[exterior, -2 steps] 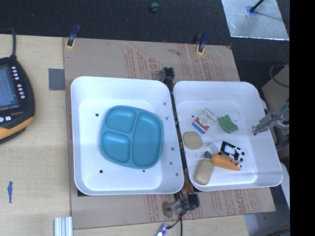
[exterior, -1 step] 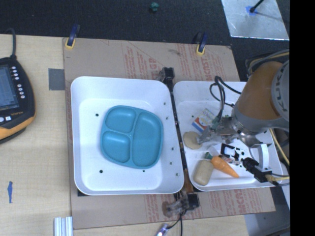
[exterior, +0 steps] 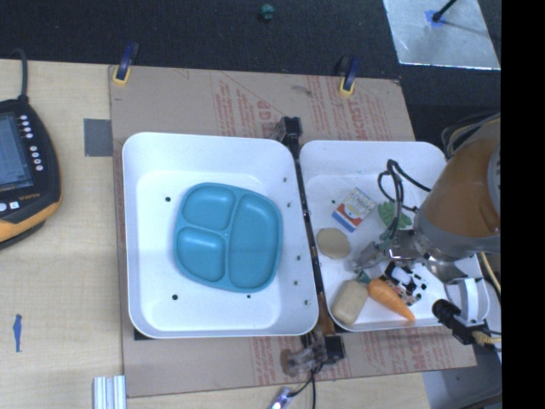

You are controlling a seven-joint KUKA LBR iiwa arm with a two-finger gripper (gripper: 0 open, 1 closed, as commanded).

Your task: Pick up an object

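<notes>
The jaws (exterior: 375, 258) are low in the right bin (exterior: 341, 153), just above the carrot (exterior: 390, 301); I cannot tell if they are apart or together, because the arm (exterior: 460, 198) hides them. The carrot looks light, stiff and smooth, so its thick middle is best to grasp. Small things beside it are hard to identify.

One fixed camera looks down at a slant on both white bins (exterior: 136, 228), arm (exterior: 464, 194) entering from right.
</notes>
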